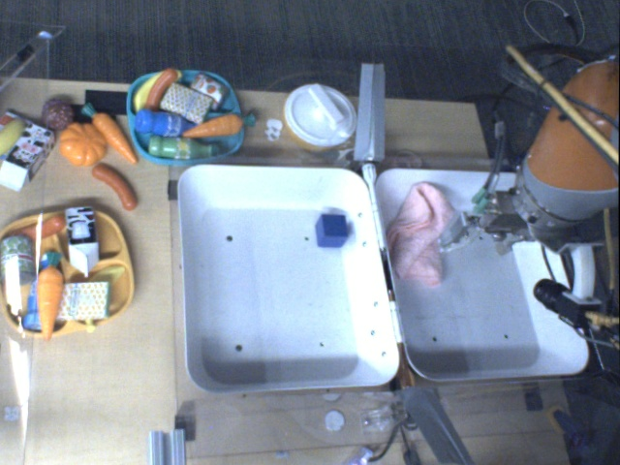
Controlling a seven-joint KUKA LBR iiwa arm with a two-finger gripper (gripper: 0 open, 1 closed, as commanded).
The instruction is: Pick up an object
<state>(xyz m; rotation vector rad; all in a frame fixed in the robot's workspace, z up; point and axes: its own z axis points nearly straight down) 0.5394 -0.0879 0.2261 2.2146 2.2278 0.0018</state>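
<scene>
Pink cloth [418,232] lies bunched at the left side of the right-hand bin [504,352], centre-right of frame, gripper [457,237] touching its edge, seemingly lining up a pinch, though I cannot tell how wide it is.

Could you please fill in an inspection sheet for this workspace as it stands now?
Surface: wooden bench bearing two shallow white bins side by side, left bin and right bin.
Job's things: blue cube in the left bin, toward its upper right; pink cloth crumpled at the right bin's left side.
Clutter: blue bowl and yellow tray of toy food, loose toy pumpkin, white lidded container, all outside the bins.
Grippers: gripper low over the right bin, right beside the cloth; hold not discernible.
Cables: dark cables at the arm's side.
Surroundings: dark carpet beyond the bench.
</scene>
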